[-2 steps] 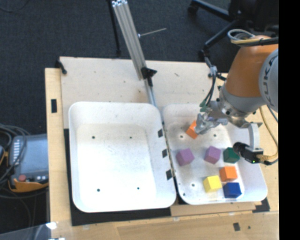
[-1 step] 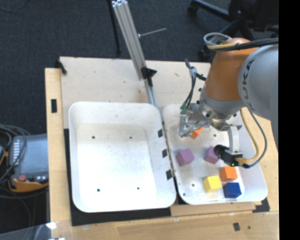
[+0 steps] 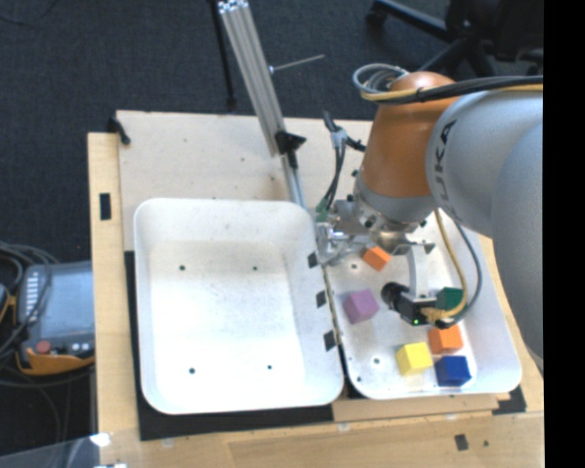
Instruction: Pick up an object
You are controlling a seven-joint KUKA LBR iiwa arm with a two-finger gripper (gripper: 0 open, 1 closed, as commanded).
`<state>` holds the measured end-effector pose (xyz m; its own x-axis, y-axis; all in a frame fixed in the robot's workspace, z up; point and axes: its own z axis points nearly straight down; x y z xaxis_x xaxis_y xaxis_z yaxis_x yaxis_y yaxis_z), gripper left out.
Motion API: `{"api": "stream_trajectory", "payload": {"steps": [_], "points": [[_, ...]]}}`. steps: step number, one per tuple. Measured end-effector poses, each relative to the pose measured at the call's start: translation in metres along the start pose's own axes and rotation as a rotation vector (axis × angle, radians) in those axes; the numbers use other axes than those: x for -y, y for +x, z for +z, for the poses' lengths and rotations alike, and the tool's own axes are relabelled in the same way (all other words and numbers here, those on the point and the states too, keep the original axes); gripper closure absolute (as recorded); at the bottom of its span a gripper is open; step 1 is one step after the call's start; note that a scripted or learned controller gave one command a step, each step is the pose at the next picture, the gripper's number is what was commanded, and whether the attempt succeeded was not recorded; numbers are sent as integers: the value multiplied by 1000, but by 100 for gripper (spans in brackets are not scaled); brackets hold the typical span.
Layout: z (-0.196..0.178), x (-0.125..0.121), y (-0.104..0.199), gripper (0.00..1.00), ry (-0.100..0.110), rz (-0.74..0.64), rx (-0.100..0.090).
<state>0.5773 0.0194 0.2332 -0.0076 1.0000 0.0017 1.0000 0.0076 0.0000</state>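
The table (image 3: pixel 196 151) is pale wood board, lying on a dark carpet floor (image 3: pixel 110 55). A slanted aluminium rail (image 3: pixel 256 73) rises from the table's far edge. Off the left edge, cables (image 3: pixel 14 265) and a grey pendant (image 3: pixel 64 315) lie on the floor. A chair base (image 3: pixel 430 23) stands beyond the far right corner.

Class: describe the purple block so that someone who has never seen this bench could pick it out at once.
Find the right-hand white bin, the one under the arm. The purple block lies near that bin's left wall, apart from the yellow block, blue block and orange block clustered at the near corner. It is the sole purple piece.
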Motion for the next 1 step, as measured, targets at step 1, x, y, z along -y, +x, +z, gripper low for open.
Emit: {"api": "stream_trajectory", "payload": {"steps": [1], "points": [[4,19,53,100,3,0,0]]}}
